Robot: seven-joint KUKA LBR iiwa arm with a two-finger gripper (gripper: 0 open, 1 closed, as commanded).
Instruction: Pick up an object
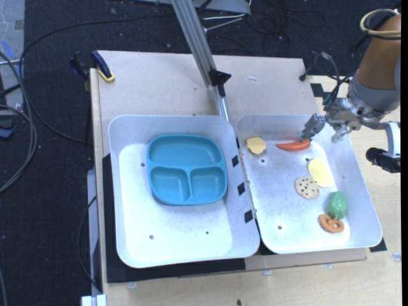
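The gripper [313,128] hangs over the top edge of the right bin [357,190], its fingertips just above the right end of the red chili pepper [293,146]; whether they are spread or clenched, I cannot tell. From the bin's middle, the pepper lies at twelve o'clock, a yellow piece [256,146] at ten, a cookie [306,187] centrally, and a pretzel [331,224] at five. The left bin [127,234] holds a blue divided plate [187,169].
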